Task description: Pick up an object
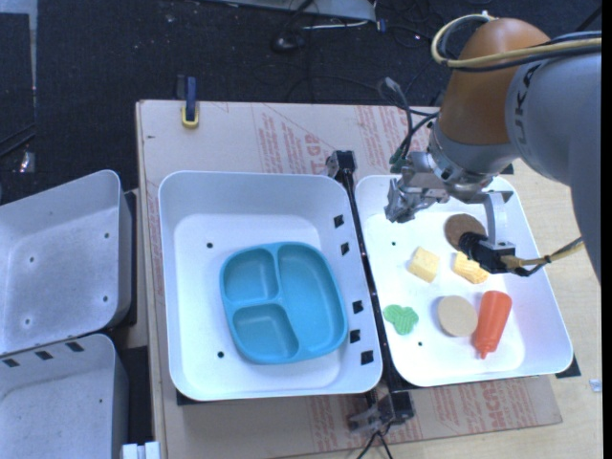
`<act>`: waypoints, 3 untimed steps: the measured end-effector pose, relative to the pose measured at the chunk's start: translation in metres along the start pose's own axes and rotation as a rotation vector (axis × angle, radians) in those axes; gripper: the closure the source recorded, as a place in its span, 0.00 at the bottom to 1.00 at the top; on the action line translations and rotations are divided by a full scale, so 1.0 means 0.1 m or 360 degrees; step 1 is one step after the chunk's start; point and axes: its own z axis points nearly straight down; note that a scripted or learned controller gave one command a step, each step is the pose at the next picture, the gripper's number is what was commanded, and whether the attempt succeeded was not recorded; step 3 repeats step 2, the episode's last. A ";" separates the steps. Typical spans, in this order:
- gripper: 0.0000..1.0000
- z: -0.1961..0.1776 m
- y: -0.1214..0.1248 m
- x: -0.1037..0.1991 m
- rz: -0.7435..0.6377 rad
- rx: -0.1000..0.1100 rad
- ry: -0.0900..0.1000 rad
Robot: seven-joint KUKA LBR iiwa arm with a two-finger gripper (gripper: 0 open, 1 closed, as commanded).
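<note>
The orange carrot (491, 321) lies in the near right part of the right bin (545, 352), tip pointing toward the bin's front edge. Just beside it, on its left, sits a round tan disc (455, 316), and further left a green broccoli-shaped piece (401, 318) rests near the bin's left wall. Behind these, a pale yellow wedge (425, 263) lies near the bin's centre, and a second yellow piece (469, 269) lies to its right, close to a black cable fitting. A brown round disc (461, 228) sits behind that piece, partly covered by the arm's hardware.

The gripper (402, 202) is positioned over the rear left part of the right bin, near the dividing wall between the bins. No object is visible between its fingers; whether they are apart or together cannot be determined from this view. All objects rest on the bin floor, apart from the gripper.

The left bin (182, 218) contains a blue three-compartment tray (282, 300), placed flat near the bin's centre.
</note>
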 end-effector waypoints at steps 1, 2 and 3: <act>1.00 -0.08 0.00 0.44 -0.0001 -0.0005 0.0000; 1.00 -0.01 -0.02 0.95 -0.0001 -0.0001 0.0000; 1.00 -0.01 -0.02 0.95 -0.0001 -0.0001 0.0000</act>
